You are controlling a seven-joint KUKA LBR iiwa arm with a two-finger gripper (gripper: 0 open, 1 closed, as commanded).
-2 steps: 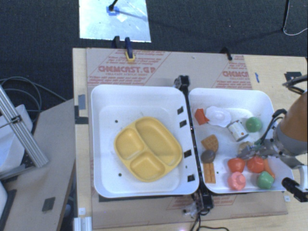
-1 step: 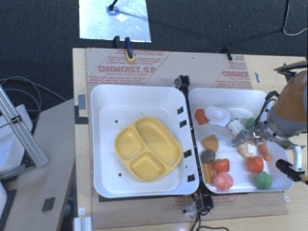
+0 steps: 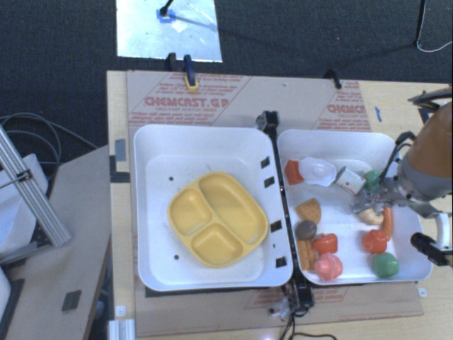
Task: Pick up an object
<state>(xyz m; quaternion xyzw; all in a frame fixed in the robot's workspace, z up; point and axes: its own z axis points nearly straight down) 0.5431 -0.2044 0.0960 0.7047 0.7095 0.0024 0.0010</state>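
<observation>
The jaws (image 3: 369, 205) sit low in the right bin (image 3: 340, 139), among the toys on its right half, and whether they are released, clenched or grasping something cannot be told: the metal parts blur into the clutter and the grey arm (image 3: 432, 163) with its orange band overhangs them. Nothing is seen held. Nearest candidates are a pale lump (image 3: 371, 217) just beneath the jaws, a curved orange piece (image 3: 386, 220) touching or just beside it, and a white block (image 3: 348, 180) and green piece (image 3: 372, 178) close above. Judged risk: with items packed this tightly, a closing stroke may catch two at once, or pinch an edge so the item slips out on the lift. The rounded orange-red piece (image 3: 374, 241) and green ball (image 3: 385, 264) nearer the front wall would likely roll if nudged. Further left lie a white-and-orange item (image 3: 309, 170), a tan wedge (image 3: 308, 210), a grey piece (image 3: 306, 229), a red piece (image 3: 325, 244) and a pink piece (image 3: 328, 266). The left bin (image 3: 152, 147) holds a yellow divided tray (image 3: 216, 218), well apart. Both bins rest on the tabletop (image 3: 233, 94).
</observation>
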